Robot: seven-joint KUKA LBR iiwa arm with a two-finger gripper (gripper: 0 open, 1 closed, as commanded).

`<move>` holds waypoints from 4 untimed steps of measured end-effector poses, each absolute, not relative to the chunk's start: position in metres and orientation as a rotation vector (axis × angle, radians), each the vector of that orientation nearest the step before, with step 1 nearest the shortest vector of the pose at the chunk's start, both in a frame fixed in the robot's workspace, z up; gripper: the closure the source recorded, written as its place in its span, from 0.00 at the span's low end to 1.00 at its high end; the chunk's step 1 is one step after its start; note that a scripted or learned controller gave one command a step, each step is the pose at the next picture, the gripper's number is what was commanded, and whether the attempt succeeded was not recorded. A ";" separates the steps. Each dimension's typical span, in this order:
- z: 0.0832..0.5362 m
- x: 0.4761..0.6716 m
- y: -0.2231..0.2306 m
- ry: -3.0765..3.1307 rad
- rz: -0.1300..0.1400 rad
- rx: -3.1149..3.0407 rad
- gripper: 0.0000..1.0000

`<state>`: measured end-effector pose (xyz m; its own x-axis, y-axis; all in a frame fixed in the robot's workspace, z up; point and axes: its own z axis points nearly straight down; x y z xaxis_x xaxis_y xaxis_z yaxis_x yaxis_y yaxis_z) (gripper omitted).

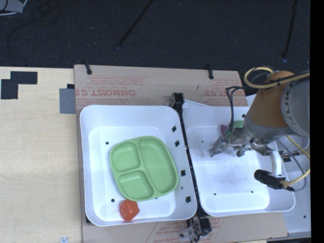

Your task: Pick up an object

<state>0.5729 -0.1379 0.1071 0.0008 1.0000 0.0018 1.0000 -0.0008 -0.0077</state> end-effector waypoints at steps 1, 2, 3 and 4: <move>0.119 0.573 -0.139 -2.212 0.005 -2.223 1.00; 0.183 0.575 -0.143 -2.221 -0.003 -2.226 1.00; 0.224 0.575 -0.144 -2.223 -0.002 -2.222 1.00; 0.219 0.569 -0.101 -2.221 0.002 -2.215 1.00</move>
